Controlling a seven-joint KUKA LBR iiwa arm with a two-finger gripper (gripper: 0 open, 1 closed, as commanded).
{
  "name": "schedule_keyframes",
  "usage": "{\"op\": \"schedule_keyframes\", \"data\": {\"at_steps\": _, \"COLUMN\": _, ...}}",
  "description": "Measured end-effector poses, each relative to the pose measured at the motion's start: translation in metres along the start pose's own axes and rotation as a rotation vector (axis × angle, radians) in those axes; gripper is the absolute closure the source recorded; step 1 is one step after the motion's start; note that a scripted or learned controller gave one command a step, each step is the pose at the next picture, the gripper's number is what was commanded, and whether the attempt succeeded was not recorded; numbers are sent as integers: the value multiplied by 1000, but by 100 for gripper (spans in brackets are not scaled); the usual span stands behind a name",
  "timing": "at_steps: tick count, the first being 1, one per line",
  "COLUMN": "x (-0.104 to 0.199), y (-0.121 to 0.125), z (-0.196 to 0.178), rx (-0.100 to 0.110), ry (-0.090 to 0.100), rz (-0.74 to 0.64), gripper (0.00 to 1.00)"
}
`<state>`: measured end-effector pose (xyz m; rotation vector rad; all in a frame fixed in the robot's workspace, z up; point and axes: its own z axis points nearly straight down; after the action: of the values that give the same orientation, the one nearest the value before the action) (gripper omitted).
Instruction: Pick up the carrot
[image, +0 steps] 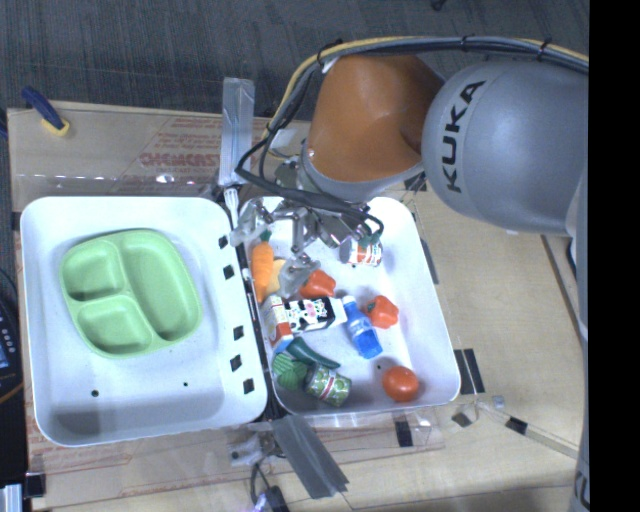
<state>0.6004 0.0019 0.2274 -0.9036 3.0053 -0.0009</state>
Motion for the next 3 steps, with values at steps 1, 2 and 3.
{"op": "schedule_keyframes", "data": {"at_steps": 1, "x": 45, "y": 17, "z": 36, "rx": -2, "ry": 3, "rz": -66, "gripper": 0}}
{"op": "schedule_keyframes", "data": {"at_steps": 2, "x": 65, "y": -73, "z": -52, "rx": 2, "ry": 0, "rz": -262, "gripper": 0}}
{"op": "schedule_keyframes", "data": {"at_steps": 3, "x": 38, "y": -65, "z": 36, "rx": -5, "ry": 3, "rz": -387, "gripper": 0}}
